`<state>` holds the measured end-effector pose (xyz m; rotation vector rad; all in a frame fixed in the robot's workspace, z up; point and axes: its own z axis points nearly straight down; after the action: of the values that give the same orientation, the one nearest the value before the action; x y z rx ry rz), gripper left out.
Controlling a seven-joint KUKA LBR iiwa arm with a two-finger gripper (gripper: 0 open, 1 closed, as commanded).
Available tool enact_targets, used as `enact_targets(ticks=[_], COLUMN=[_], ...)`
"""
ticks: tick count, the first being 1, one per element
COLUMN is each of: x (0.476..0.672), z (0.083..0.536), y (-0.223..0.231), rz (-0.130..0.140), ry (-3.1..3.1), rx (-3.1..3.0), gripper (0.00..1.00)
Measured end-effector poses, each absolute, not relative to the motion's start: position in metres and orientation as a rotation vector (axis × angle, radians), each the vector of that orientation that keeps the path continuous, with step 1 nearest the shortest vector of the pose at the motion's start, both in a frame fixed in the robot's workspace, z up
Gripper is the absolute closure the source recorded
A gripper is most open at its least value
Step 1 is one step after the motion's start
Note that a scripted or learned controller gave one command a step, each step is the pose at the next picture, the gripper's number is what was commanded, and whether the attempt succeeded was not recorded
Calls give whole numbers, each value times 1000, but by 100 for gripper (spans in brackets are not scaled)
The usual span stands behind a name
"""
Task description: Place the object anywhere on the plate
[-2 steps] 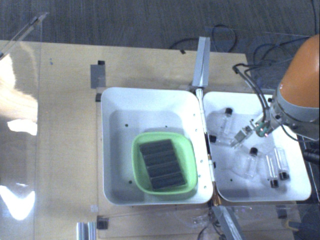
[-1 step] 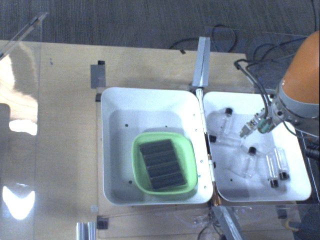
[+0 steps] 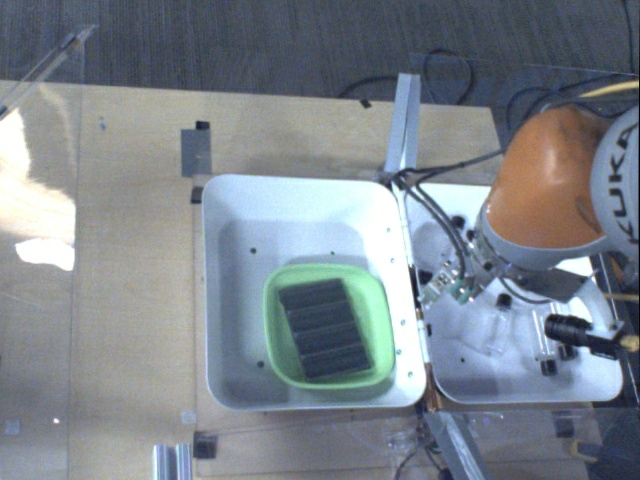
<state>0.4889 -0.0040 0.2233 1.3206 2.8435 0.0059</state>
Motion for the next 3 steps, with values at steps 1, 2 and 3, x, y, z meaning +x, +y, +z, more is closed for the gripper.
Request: enact_targets(ticks=[1, 2, 3], x=[489, 491, 494], z=[223, 235, 246], y=[-4, -4, -3], rz=[6, 13, 19], ry=[2843, 2837, 2832], rx=[1321, 1317, 1314], gripper=[0, 100, 100])
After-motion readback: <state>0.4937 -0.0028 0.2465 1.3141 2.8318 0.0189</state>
